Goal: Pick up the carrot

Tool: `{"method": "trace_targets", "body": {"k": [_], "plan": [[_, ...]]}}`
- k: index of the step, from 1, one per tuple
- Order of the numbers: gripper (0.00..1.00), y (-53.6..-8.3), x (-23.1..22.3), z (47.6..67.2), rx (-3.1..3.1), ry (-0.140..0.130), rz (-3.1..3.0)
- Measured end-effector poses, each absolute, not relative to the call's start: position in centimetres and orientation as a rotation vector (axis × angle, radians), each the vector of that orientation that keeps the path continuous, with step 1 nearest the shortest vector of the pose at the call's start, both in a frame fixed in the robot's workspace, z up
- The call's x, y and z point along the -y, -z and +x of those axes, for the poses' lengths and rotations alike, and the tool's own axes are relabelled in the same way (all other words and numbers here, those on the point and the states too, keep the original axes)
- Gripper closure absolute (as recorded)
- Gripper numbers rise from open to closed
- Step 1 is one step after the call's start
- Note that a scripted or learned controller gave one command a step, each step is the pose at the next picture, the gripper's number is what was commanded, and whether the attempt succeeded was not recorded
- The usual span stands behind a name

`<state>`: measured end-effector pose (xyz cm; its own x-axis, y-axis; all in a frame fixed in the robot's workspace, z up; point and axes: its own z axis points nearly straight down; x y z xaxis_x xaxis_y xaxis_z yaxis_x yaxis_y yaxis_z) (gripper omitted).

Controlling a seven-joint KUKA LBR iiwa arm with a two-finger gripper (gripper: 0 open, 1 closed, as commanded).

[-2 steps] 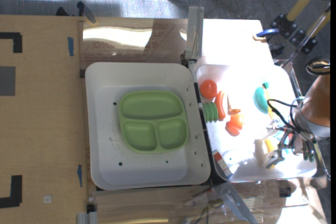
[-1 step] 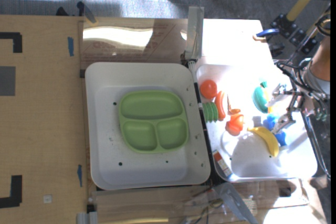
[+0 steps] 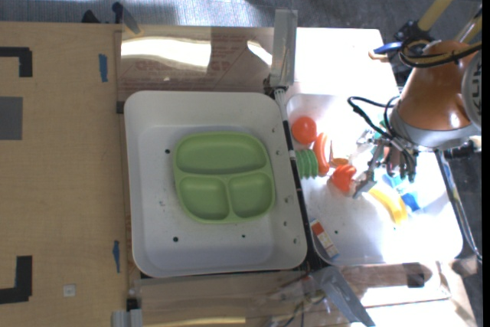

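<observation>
The carrot (image 3: 323,152) is a slim orange piece lying in the right bin (image 3: 429,241), near its left wall. A green ribbed toy (image 3: 308,162) lies against the carrot's left side. My gripper (image 3: 367,174) hangs over the middle of the right bin, to the right of the carrot and apart from it. It is close beside a red-orange round toy (image 3: 342,177), just to that toy's right. Dark cables and glare blur the gripper's tip. Nothing is visibly held.
An orange ball (image 3: 304,128) sits above the carrot in the right bin. A yellow banana (image 3: 389,204) and a blue piece (image 3: 410,201) lie below the gripper. The left bin (image 3: 145,226) holds a green divided plate (image 3: 223,176). Cardboard covers the bench at left.
</observation>
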<state>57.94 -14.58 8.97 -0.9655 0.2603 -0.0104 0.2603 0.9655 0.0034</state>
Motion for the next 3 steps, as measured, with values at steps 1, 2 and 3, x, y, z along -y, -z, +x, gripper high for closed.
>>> {"method": "trace_targets", "body": {"k": [1,2,3], "plan": [[0.00,-21.7,20.4,62.9,-3.111,0.007,0.271],[0.00,-10.0,18.8,58.0,-3.100,0.001,0.419],[0.00,-9.0,16.4,51.6,-3.113,0.001,0.337]]}}
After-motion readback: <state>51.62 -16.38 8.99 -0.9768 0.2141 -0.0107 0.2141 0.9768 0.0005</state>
